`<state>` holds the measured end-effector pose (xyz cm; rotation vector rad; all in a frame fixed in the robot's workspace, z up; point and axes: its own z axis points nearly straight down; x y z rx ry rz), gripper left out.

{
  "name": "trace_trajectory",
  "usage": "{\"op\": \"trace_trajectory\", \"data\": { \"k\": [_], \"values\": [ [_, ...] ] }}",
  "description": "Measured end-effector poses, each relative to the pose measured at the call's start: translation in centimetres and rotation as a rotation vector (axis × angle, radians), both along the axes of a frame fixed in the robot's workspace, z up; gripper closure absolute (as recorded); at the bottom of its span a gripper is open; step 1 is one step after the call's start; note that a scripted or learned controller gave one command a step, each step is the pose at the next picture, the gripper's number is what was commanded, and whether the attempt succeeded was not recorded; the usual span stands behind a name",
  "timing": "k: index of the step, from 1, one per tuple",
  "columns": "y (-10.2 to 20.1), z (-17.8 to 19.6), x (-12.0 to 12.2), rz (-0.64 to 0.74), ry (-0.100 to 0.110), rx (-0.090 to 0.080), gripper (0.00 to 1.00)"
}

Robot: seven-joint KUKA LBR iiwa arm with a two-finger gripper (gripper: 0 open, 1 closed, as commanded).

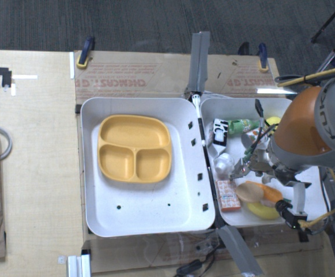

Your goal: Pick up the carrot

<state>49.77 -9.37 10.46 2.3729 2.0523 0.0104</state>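
Carrot (269, 191) lies in the right bin (314, 209), near its front wall, the orange body running roughly left to right with a slight downward tilt toward the right. A pale tan object (249, 191) overlaps its left end, and a banana (262, 211) sits just in front of it. A small red-and-white box (228, 195) lies further left of the carrot, against the bin's left wall. The gripper (255, 167) hangs just behind and slightly left of the carrot, above the clutter; whether it is spread or closed I cannot tell. Nothing is visibly held. Room looks tight: neighbours touch the carrot on two sides. The yellow divided plate (135, 148) sits well apart in the left bin (150, 212).
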Motion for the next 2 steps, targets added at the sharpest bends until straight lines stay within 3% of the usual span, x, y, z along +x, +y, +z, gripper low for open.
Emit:
{"op": "trace_trajectory", "data": {
  "k": [1,2],
  "values": [
    [-3.1,-1.3,-2.0,-0.195,0.009,0.0,0.0],
    [-9.2,-1.3,-2.1,-0.367,0.01,-0.001,0.0]
  ]
}}
